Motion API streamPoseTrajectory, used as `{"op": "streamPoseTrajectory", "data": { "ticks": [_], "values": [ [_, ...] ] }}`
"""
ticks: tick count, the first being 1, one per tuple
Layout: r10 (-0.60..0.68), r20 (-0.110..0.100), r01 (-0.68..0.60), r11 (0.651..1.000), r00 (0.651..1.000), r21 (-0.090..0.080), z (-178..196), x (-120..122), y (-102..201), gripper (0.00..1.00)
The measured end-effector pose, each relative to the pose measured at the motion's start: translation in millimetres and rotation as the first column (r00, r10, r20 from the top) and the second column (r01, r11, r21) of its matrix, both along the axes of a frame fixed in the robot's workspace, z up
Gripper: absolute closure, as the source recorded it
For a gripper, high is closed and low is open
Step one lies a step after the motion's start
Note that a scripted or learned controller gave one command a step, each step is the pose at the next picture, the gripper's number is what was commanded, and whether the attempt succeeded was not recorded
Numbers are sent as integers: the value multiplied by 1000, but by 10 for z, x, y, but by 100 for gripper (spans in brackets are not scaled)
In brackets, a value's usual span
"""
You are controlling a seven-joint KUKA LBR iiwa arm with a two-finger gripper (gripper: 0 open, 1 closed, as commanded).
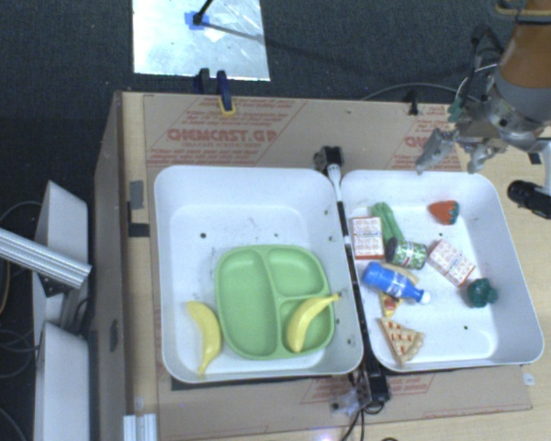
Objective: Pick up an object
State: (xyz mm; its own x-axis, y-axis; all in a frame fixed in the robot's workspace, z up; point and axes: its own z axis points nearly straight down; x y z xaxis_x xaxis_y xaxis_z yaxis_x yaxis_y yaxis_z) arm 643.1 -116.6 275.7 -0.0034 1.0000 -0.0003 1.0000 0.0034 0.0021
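Observation:
My gripper hangs open above the far rim of the right bin, with nothing between its two fingers. Below it in that bin lie a red strawberry, a green cucumber, a small can, a blue bottle, two red-and-white cartons, a dark green piece and a pizza slice. The left bin holds a green divided plate with a banana on it. A second banana lies beside the plate.
The bins rest on a cardboard sheet. A silver panel lies on the dark floor beyond. Metal rails stand at the left. A black clamp sits between the bins at their far edge.

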Motion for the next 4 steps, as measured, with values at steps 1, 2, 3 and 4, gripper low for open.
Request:
{"op": "streamPoseTrajectory", "data": {
  "ticks": [1,2,3,4],
  "values": [
    [-2,-2,2,1000,1000,0,-1013,-421,289,0],
    [0,23,0,1000,1000,-6,-1692,-720,234,0],
    [-1,35,1,1000,999,-11,-1550,-687,210,100],
    [0,1,0,1000,1000,1,-641,-749,886,100]
  ]
}}
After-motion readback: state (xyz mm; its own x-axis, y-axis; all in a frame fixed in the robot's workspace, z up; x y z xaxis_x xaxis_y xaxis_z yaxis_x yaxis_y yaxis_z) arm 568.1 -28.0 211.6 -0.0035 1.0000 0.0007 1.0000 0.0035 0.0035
